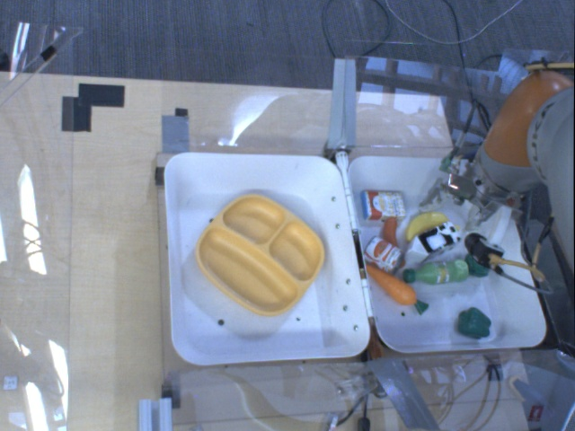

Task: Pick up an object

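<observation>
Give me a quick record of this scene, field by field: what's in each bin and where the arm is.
left bin: yellow divided plate
right bin: carrot, banana, green bottle, broccoli, small carton, black and white toy
arm: over the right bin's far right corner
gripper: above the bin near the banana, holding nothing visible
task state: no object lifted yet

robotics lab bench.
marked by a grey-and-orange arm (pixel 530 133), loose cables (pixel 422 7) on dark carpet, clear shields, two white bins (pixel 260 173) beside its wrist.
</observation>
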You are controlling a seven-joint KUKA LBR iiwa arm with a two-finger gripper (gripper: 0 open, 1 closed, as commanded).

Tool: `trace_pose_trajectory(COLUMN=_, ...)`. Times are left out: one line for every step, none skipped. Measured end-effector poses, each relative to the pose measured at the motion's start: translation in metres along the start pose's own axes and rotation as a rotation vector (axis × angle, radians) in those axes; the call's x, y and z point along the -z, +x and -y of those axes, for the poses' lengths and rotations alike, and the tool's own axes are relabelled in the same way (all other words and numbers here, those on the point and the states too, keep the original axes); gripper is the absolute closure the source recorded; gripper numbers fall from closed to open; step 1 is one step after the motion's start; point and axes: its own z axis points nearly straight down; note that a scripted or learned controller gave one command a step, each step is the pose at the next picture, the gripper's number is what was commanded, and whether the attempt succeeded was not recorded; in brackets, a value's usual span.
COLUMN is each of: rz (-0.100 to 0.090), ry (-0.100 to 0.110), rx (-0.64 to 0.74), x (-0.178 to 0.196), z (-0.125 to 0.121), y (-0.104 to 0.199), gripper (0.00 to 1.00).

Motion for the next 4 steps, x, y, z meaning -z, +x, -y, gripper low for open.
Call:
trace_pose_trajectory(rz=-0.004, ry=-0.005, rx=0.003, x=0.012, z=-0.001, y=0.003, gripper=1.00)
trace_pose_trajectory(rz=0.003, ry=0.004, rx=-0.751, x=0.067, z=0.027, y=0.032, gripper=1.00)
trace_pose_trajectory(rz=0.004, ry=0.004, rx=-0.750, x=0.067, z=0.027, y=0.032, gripper=0.00)
trace_pose_trajectory(rz=-0.008, ry=-0.020, rx=-0.671, x=0.028, z=0.048, y=0.064, gripper=0.00)
